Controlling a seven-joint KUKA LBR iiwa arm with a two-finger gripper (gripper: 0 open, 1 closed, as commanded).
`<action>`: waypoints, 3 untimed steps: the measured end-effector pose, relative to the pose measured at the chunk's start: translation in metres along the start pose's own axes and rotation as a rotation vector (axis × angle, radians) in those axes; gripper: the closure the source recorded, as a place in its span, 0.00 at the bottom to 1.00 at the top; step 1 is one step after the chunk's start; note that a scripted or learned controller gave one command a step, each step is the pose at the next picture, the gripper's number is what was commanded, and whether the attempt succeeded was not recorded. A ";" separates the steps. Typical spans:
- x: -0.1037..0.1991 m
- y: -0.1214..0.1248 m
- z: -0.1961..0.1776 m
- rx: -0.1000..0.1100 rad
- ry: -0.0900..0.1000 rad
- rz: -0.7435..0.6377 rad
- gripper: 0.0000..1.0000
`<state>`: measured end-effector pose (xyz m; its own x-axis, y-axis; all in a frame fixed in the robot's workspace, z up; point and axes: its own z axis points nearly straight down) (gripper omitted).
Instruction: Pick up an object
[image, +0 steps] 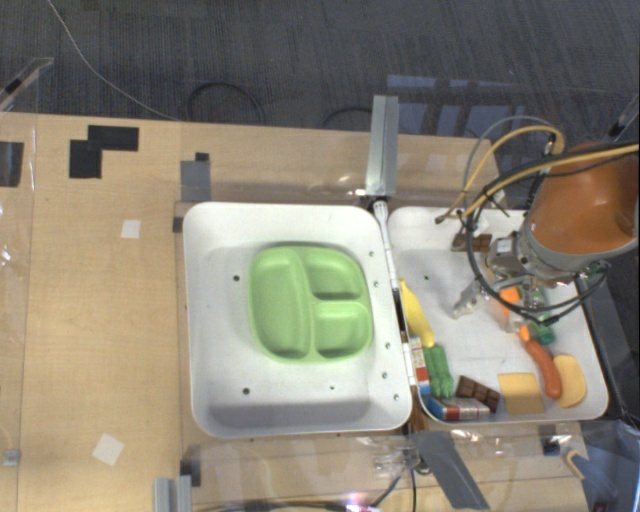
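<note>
While the arm (585, 205) hangs low over the right bin (440, 235), its end effector (500, 290) sits beside an orange toy (510, 295) — grip state cannot be told — with a carrot (545, 365) and banana (415, 315) nearby; a green divided tray (305, 300) fills the left bin (215, 330).

A green divided tray (307, 302) lies in the left white bin (215, 380), near the middle of the frame. The wooden surface (90, 330) spreads across the left, with black tape patches (100, 147) at upper left. A metal bracket (383, 145) stands above the bins' junction.
</note>
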<state>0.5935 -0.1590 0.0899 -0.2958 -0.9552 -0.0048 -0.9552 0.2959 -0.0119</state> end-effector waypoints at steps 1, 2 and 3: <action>0.038 0.028 -0.001 0.003 0.001 -0.160 0.00; 0.019 -0.006 0.000 0.002 0.001 -0.182 0.00; 0.017 -0.081 0.004 -0.030 -0.006 -0.295 0.00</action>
